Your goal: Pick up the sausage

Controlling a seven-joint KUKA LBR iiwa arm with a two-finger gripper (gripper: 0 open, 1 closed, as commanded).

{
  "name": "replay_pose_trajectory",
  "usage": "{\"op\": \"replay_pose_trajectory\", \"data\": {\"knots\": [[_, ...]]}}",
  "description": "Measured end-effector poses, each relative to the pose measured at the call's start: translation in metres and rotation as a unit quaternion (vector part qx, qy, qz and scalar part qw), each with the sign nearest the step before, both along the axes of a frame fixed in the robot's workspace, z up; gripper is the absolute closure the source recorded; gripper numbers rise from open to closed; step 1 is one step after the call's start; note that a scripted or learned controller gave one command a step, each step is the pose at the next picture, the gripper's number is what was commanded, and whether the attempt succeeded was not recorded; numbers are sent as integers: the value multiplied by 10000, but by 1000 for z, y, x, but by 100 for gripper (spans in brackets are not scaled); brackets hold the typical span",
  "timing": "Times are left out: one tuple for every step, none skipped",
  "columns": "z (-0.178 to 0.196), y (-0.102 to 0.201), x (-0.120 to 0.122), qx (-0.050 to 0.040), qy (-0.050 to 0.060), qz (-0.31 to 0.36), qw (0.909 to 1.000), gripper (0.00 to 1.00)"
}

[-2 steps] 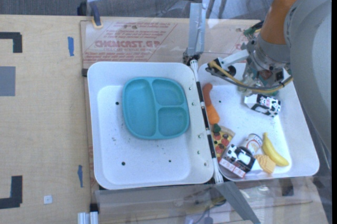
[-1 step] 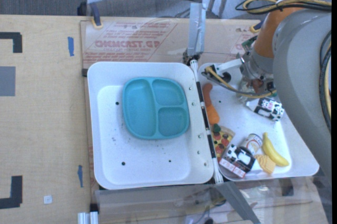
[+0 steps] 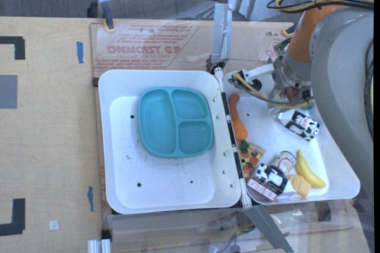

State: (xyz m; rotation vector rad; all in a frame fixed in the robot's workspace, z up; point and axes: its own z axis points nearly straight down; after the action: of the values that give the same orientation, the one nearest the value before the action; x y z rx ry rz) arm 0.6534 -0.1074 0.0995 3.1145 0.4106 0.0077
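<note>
Sausage (image 3: 236, 115) by bin wall (image 3: 228, 127) — pizza slice (image 3: 249, 155), banana (image 3: 310, 170) near

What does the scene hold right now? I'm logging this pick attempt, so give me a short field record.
target: sausage, right bin's left edge, untouched
gripper: above right bin's far end, apart from sausage
left bin: holds teal divided plate
right bin: also holds banana, pizza slice, cow-print carton
</note>
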Motion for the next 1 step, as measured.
{"op": "replay_pose_trajectory", "data": {"knots": [[0, 1, 0, 2, 3, 3, 10000, 0]]}}
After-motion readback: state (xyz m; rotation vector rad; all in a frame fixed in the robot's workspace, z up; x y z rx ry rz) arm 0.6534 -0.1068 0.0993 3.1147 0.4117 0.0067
